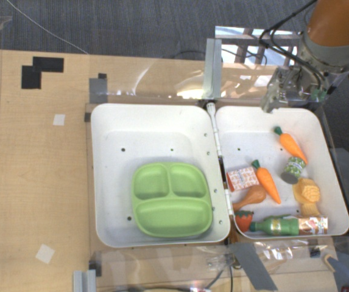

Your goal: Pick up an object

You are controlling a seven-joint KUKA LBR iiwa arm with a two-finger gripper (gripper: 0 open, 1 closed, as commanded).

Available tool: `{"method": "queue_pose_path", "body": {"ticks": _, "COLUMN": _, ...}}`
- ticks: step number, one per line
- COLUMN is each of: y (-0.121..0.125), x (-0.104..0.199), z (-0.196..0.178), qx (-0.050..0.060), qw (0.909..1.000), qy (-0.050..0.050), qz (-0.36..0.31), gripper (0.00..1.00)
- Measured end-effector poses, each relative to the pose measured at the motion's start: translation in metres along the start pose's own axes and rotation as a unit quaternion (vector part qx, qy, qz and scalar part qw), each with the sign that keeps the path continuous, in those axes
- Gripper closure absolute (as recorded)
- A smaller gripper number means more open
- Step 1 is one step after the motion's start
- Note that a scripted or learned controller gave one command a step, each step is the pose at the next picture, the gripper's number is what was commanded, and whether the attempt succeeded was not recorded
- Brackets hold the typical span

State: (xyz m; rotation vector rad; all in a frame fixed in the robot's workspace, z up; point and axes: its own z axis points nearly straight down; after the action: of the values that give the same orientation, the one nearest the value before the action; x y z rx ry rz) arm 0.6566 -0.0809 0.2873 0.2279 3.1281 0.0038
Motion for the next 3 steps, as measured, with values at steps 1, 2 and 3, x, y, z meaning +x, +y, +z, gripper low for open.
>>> {"method": "queue_pose_path", "body": {"ticks": 1, "y": 0.0, "x": -0.003, "z": -0.017, "qx": 0.0, "qw": 1.0, "qy": -0.008, "qz": -0.001, "gripper": 1.0}}
{"method": "queue_pose_path", "body": {"ticks": 2, "y": -0.014, "x": 0.049, "z": -0.02, "qx": 0.001, "qw": 1.0, "qy": -0.003, "qz": -0.004, "gripper": 1.0}}
{"method": "queue_pose_path", "body": {"ticks": 3, "y": -0.012, "x": 0.047, "z": -0.033, "qx": 0.001, "qw": 1.0, "qy": -0.008, "qz": -0.005, "gripper": 1.0}}
